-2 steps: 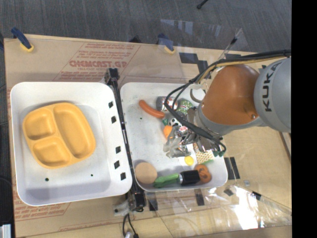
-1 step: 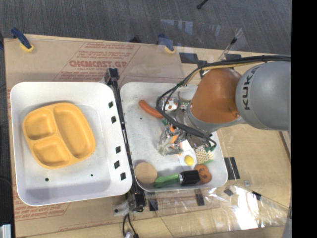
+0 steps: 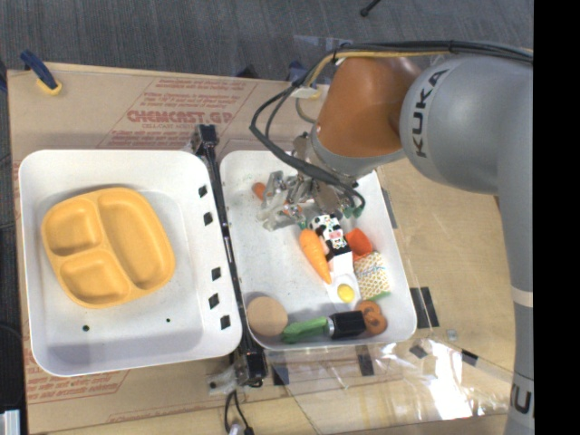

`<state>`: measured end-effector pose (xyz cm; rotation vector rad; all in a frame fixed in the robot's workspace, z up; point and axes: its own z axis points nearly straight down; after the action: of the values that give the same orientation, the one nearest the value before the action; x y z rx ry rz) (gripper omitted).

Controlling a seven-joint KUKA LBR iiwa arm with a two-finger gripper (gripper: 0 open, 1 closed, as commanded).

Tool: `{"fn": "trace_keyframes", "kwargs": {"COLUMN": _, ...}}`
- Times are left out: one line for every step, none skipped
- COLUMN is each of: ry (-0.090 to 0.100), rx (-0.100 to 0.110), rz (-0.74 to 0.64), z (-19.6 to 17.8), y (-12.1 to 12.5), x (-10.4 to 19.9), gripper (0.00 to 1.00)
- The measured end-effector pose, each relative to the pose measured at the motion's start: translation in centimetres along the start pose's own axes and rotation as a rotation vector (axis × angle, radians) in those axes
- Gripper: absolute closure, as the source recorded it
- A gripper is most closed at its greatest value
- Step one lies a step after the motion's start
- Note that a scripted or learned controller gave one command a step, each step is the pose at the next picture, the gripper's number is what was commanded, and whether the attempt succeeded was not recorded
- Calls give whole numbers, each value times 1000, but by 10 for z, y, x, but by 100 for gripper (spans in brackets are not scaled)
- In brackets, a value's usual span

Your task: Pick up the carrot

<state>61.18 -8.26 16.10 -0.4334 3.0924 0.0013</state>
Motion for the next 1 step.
{"fn": "trace_keyframes", "kwargs": {"ry": 15, "rx": -1, "rz": 10, "z": 6, "y": -5, "x": 7, "gripper": 0}}
